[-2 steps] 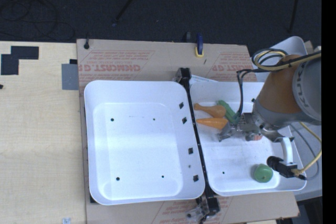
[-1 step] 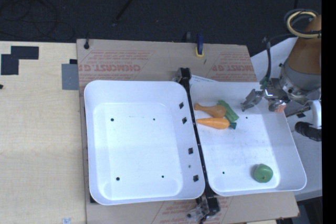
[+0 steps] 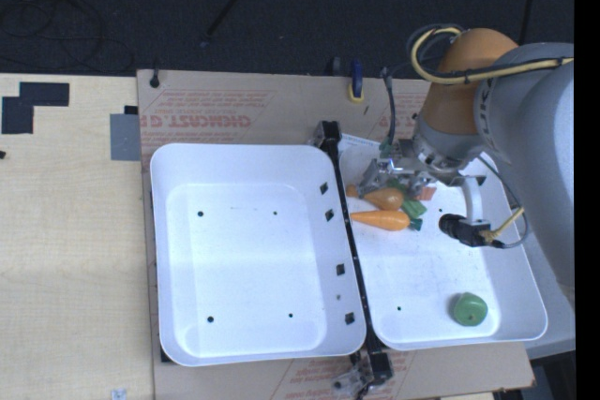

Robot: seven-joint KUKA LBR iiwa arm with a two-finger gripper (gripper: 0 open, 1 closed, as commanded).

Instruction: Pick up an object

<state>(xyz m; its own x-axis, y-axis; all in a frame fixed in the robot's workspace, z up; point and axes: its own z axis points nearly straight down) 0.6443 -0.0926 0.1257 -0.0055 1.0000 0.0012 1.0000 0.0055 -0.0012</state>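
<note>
Carrots lie in the right bin (image 3: 525, 314), near its upper left part: one orange toy carrot (image 3: 380, 220) stretched sideways with its green top pointing right, and a second, rounder orange carrot-like piece (image 3: 384, 199) just above it, touching or nearly touching it. The claw (image 3: 401, 171) sits low over this cluster, right above the upper piece, at the end of the grey arm (image 3: 534, 108) with its orange band (image 3: 464, 80). Whether the claw is wide or narrow cannot be told, as the metal parts blur together with the toys beneath. A small reddish item (image 3: 427, 192) peeks out beside the claw, too small to name. A green round toy (image 3: 469, 309) rests alone in the bin's lower right corner, well apart from the carrots. The left bin (image 3: 169, 201) stands beside the right one on the worktop (image 3: 66, 239).
</note>
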